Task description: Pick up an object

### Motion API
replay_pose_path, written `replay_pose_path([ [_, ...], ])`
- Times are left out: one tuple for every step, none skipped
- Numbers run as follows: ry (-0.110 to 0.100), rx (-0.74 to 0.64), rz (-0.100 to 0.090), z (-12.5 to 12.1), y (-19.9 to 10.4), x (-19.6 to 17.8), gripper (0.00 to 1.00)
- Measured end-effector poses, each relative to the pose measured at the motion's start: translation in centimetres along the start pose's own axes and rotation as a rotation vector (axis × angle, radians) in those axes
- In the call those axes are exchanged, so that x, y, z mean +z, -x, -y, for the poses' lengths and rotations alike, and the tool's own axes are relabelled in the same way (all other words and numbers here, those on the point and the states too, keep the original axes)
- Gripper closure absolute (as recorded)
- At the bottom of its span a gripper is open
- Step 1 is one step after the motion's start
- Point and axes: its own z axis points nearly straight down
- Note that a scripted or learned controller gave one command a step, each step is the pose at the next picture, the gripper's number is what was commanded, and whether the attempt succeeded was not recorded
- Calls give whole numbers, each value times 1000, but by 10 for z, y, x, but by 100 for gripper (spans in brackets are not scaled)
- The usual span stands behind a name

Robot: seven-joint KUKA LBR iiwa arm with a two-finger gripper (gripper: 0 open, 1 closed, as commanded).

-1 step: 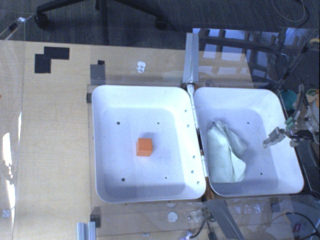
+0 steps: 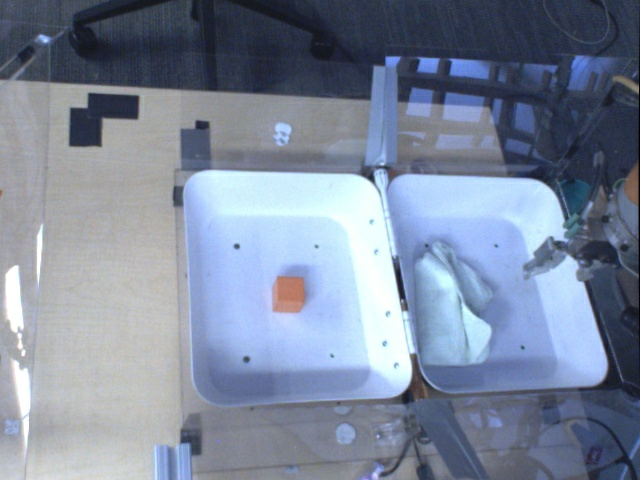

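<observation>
Two white bins side by side on wood counter point(image 2: 100, 298). Left bin point(image 2: 215, 368): one small orange cube point(image 2: 289, 294), sitting a bit left of centre on the bin floor, well apart from all walls. Nothing touching it.

Right bin point(image 2: 520, 203): crumpled white cloth point(image 2: 450, 308), bunched along the left half of the floor, close to the wall shared w/ the left bin, running from mid-bin toward the near edge. Folds visible; pale against the bin, so edges hard to trace.

Arm enters from right edge. Tool point(image 2: 545, 258) over the right side of the right bin, pointing left toward the cloth but apart from it. Nothing seen betw. the fingers. Open or closed: cannot tell, too small and cluttered w/ cables at the wrist.

Black L-shaped marker point(image 2: 100, 116) on counter far left. Chair base point(image 2: 200, 8) on dark floor beyond the counter.
</observation>
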Motion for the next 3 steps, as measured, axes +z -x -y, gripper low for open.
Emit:
replay_pose_path([
  [8, -34, 2, -67, -48, 110, 0],
  [9, -157, 2, -47, -40, 109, 0],
  [2, -151, 0, -39, -47, 65, 0],
])
